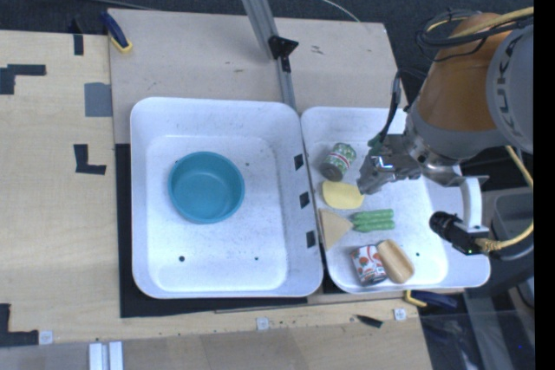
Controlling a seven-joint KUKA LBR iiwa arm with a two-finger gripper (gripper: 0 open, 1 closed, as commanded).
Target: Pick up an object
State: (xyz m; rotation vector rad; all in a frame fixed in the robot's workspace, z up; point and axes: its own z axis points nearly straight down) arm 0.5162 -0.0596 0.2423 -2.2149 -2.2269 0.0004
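Hand [371,178] hovers just right of yellow piece [342,195], touching perhaps; grip state unclear.

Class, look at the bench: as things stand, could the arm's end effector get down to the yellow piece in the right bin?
Probably yes. The end effector hangs just beside the yellow piece, whose top lies uncovered; the small can sits close by.
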